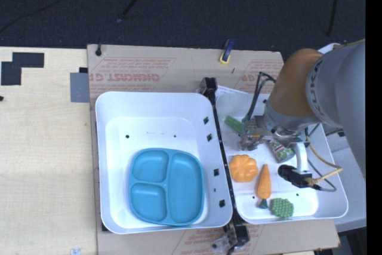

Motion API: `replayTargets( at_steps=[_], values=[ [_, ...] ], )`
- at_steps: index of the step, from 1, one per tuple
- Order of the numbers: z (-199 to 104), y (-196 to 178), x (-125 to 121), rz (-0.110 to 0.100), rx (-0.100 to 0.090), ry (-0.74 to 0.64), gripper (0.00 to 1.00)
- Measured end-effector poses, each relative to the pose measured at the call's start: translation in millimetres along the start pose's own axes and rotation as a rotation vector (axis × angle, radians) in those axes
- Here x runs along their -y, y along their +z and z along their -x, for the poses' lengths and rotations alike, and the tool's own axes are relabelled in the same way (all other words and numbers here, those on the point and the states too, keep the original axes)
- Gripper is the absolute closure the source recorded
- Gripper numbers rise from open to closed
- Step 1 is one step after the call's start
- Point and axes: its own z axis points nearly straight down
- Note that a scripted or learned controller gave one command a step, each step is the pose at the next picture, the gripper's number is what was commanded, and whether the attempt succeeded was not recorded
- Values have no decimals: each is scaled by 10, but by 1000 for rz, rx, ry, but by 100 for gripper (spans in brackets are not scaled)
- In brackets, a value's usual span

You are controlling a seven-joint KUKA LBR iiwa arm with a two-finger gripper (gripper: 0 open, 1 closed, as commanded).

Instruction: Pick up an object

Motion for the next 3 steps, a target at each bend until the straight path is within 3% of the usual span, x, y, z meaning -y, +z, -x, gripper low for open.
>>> replayTargets(
  at_steps=[1, 2, 3],
  values=[
    [-8, -479, -91, 5, 1, -7, 100],
    [57, -1044, -13, 7, 1, -3, 100],
    [65, -1315, -14, 5, 1, -7, 100]
  ],
)
